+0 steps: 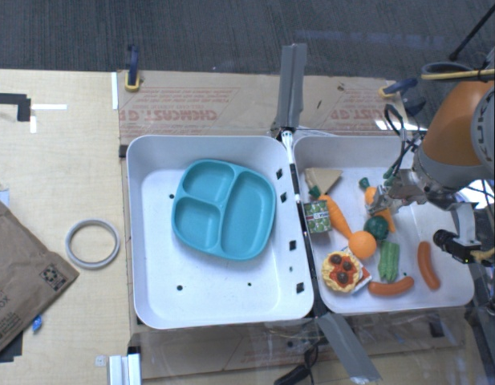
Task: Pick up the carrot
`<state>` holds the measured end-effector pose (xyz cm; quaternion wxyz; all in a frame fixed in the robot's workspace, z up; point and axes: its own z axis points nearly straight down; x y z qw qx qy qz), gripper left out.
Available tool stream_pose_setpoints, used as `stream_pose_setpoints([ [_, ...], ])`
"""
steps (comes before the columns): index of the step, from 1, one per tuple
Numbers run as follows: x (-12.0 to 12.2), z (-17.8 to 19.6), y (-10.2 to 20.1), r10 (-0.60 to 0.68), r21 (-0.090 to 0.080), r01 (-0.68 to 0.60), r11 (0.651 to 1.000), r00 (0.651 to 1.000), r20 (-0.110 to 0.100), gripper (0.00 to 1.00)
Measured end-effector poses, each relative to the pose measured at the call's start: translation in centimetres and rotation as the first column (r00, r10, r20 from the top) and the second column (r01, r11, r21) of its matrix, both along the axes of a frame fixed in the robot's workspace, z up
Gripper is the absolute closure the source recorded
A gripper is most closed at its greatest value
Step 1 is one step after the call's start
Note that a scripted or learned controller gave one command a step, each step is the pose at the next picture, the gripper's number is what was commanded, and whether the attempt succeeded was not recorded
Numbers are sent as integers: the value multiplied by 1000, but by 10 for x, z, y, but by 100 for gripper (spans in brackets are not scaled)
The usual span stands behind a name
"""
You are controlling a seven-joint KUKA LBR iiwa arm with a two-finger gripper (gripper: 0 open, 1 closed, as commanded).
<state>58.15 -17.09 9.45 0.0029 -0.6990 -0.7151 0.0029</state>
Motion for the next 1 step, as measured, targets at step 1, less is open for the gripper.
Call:
stream_pose_setpoints([
  [1,-31,102,47,-47,-1,47,999,999,2,100],
])
